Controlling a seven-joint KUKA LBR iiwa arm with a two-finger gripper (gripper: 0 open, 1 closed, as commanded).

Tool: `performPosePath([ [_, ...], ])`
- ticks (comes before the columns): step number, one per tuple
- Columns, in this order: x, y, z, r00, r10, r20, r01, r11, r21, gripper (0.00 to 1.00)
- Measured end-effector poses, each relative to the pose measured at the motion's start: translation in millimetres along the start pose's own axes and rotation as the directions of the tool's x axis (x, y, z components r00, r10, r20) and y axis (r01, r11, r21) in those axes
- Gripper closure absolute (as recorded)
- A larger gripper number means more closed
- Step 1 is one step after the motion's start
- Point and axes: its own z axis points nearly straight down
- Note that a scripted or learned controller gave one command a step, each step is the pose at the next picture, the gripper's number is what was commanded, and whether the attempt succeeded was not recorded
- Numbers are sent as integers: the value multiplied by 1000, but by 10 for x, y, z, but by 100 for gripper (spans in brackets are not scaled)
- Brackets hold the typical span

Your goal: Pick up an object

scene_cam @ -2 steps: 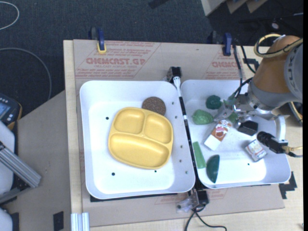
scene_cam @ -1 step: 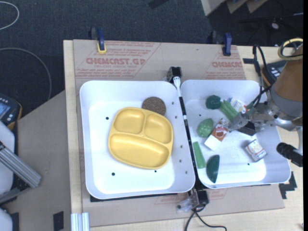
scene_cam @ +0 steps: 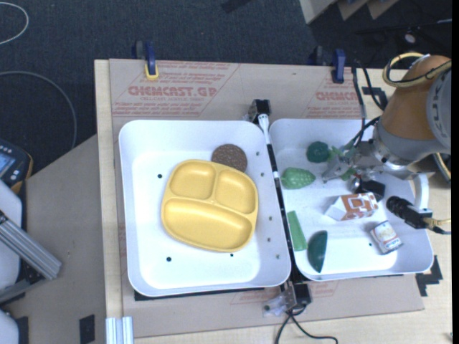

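Observation:
Several small objects lie in the right bin [scene_cam: 409, 264]. A dark green lump [scene_cam: 318, 151] sits at the back, with a pale green leaf-shaped piece [scene_cam: 297, 178] just in front of it. A white and orange box [scene_cam: 353, 206] lies mid-bin, and a small can [scene_cam: 385, 236] lies on its side at the front right. Along the left wall are a green stick [scene_cam: 295, 229] and a dark green oval [scene_cam: 316, 250]. My gripper [scene_cam: 341, 166] is low in the back of this bin, just right of the two green pieces and above the box. Nothing is visibly held.
The left bin [scene_cam: 136, 192] holds a yellow divided plate [scene_cam: 209, 205] with a brown disc [scene_cam: 229, 156] behind it. My grey wrist [scene_cam: 401, 145] and orange band [scene_cam: 416, 99] cover the right bin's back right corner. A black cable piece [scene_cam: 405, 210] hangs near the can.

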Motion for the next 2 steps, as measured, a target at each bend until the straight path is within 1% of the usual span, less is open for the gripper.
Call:
performPosePath([
  [1,-768,-479,-1125,1000,11,8,-11,1000,2,0],
  [2,-725,-1020,-2928,1000,4,6,-4,1000,-6,0],
])
